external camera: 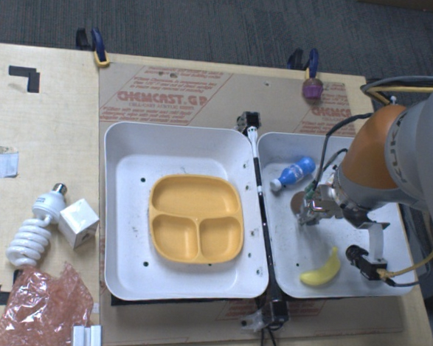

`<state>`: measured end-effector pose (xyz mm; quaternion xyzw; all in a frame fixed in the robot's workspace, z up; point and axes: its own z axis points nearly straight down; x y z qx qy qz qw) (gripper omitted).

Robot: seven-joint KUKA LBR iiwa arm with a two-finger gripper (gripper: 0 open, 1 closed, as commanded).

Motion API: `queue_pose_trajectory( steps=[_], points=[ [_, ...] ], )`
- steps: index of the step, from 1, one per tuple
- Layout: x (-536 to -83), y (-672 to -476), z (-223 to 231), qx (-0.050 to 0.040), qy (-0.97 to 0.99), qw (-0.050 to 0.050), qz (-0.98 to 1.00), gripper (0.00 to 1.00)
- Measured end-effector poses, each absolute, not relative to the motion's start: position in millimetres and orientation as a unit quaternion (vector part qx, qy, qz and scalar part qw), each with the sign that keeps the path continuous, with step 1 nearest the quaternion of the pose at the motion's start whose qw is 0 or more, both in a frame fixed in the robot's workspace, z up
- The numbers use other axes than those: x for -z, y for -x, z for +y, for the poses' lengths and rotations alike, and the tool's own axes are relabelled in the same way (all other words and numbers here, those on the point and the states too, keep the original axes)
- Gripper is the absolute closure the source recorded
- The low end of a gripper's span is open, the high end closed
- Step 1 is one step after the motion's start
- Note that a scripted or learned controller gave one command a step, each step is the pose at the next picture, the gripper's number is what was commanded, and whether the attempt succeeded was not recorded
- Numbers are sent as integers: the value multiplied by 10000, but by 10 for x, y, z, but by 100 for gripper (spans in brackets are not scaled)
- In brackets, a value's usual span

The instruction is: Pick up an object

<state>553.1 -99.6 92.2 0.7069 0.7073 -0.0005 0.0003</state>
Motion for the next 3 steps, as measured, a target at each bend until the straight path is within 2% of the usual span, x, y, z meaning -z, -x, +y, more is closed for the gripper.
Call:
queue_pose_trajectory(
  steps=[1, 2, 3],
  points=[
    [-922, -5005, -945, 1, -7077, -2, 7065, 0],
    [-923, -4777, -926, -1, -7077, -2, 7065, 0],
    [-923, -4776, -934, -1, -7076, 2, 7066, 0]
  ],
)
